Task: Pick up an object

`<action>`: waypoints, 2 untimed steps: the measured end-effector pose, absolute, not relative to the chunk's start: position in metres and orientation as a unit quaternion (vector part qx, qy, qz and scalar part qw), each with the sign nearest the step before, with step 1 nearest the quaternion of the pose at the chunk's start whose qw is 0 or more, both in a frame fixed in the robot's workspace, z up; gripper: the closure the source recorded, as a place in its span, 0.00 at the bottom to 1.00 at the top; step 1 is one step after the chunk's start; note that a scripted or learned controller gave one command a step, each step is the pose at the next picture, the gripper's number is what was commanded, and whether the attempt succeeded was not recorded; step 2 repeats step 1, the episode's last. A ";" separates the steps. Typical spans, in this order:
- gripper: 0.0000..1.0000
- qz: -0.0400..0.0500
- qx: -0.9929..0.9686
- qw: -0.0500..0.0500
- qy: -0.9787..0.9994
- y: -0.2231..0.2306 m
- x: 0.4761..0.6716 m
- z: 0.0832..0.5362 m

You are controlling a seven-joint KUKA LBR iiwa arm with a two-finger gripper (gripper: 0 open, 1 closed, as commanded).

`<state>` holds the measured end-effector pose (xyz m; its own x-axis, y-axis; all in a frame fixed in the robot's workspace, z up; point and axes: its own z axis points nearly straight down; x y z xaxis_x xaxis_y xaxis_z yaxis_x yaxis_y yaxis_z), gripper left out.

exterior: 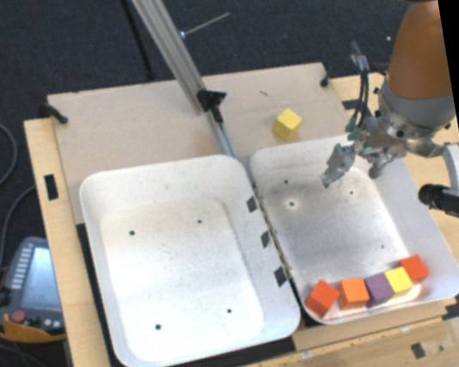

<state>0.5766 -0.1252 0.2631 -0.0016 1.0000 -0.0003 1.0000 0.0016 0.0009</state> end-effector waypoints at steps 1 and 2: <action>0.00 -0.002 0.705 -0.003 0.709 -0.076 0.535 0.212; 0.00 -0.002 0.705 -0.003 0.709 -0.076 0.535 0.212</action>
